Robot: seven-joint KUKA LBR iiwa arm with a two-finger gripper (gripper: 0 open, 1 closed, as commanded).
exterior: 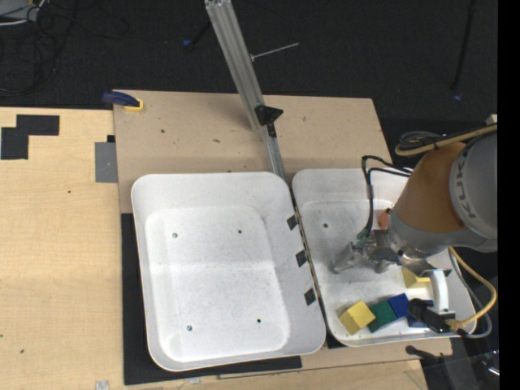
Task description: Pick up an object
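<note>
The camera view shows the gripper (pixel 357 257) low inside the right bin (pixel 325 197), whether spread or closed I cannot tell, while a yellow block (pixel 356 317), green block (pixel 382 312) and blue block (pixel 400 306) sit near the bin's front edge.

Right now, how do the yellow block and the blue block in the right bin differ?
The yellow block lies nearer the left bin; the blue block sits to its right, closer to the arm. The yellow one looks pale and squarish, the blue one dark and longer. Both rest at the near edge of the right bin, touching or nearly so.
</note>
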